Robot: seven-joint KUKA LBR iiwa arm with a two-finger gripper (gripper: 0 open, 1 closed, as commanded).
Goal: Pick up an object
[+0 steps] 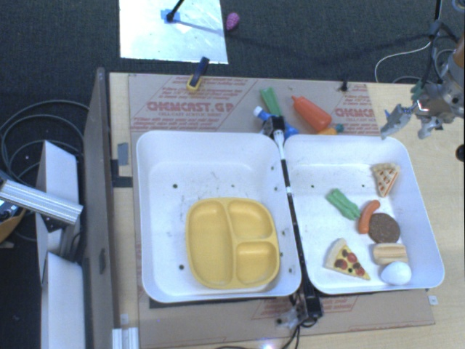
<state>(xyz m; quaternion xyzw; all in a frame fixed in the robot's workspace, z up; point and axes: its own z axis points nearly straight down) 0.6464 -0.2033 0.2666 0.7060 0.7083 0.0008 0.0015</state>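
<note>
1. Gripper (pixel 413 119): at the right edge of the view, above the table just beyond the far right corner of the right bin. Its two fingers are spread apart with nothing between them. It touches no object.
2. Right bin (pixel 320 173): shallow, white, holding seven toy food items, all in its right and near part.
3. Waffle wedge (pixel 384 178): near the far right wall of the right bin, apart from the other items.
4. Green pod (pixel 343 203): mid-bin, lying at a slant, just beside the orange sausage.
5. Orange sausage (pixel 368 215): tilted, its lower end touching the brown patty.
6. Brown patty (pixel 383 228): round, just above the bread roll.
7. Bread roll (pixel 389 252): lying flat, between the patty and the white egg.
8. White egg (pixel 396 273): at the near right corner of the right bin.
9. Pizza slice (pixel 346 259): near the front wall, left of the roll and egg.
10. Left bin (pixel 167 166): white, holding a yellow divided plate (pixel 232 242) in its near half.
11. Table (pixel 182 100): behind the bins lie a green piece (pixel 269 99), an orange carrot (pixel 311 114) and a blue piece (pixel 260 113), close together near the seam between the bins.
</note>
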